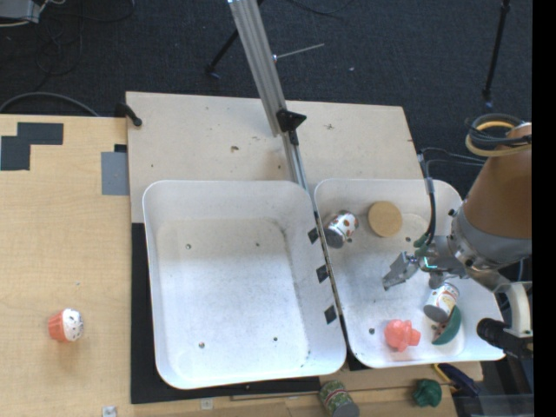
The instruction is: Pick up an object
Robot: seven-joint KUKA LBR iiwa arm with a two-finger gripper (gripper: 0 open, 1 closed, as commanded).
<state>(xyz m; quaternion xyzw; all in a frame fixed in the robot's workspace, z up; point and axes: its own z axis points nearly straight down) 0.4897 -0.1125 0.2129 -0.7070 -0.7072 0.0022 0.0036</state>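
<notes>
Where the right bin (445,189) lies bare mid-floor, pincer (401,273) low; grip state unclear; objects along edges.

camera: single, fixed overhead | tilt: slanted down | covers: both bins (156,233) | arm (499,207): enters right

Arm: grey with orange band (504,200), reaching in from the right over the right bin (360,354)
Tool (401,272): low over the right bin's middle
Right bin holds: tan disc (385,218), red-and-white ball (343,227), pink lump (400,334), small can (442,301), green piece (452,329)
Left bin (174,200): white, beside the right bin
</notes>
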